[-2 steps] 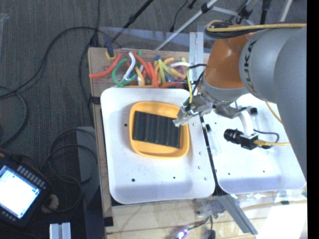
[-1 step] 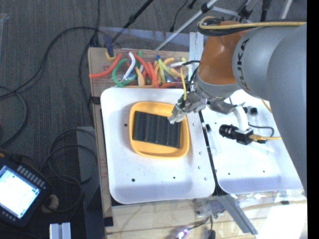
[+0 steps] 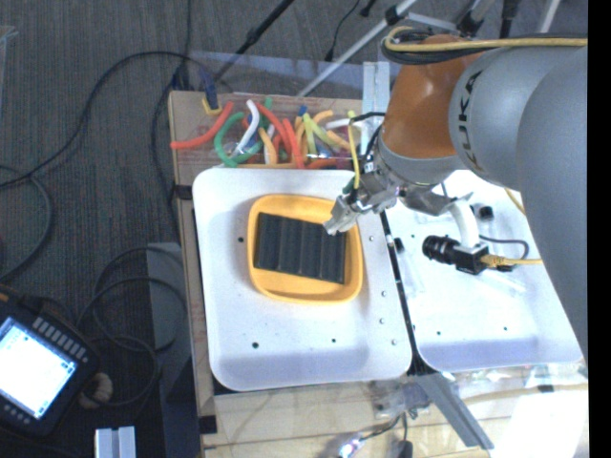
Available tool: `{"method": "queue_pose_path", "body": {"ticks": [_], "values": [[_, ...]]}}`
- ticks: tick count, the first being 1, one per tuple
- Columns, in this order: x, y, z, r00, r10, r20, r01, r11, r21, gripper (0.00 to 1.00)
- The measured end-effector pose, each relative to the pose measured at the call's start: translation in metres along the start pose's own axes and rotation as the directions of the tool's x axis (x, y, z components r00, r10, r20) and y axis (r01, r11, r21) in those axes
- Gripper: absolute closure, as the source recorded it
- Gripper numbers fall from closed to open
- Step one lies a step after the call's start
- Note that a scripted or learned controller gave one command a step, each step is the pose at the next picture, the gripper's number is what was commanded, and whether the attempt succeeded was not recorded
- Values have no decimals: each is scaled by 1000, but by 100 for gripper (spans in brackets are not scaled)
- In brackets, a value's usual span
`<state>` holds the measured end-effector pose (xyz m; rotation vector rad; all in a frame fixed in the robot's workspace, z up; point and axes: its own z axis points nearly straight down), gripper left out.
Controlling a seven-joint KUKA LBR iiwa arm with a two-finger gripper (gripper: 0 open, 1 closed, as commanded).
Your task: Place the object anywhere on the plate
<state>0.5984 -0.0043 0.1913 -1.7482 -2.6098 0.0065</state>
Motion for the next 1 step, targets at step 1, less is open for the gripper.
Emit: {"method": "queue_pose_path", "body": {"ticks": [1], "values": [[0, 0, 0, 1000, 0, 0, 0, 1000, 0, 0]]}}
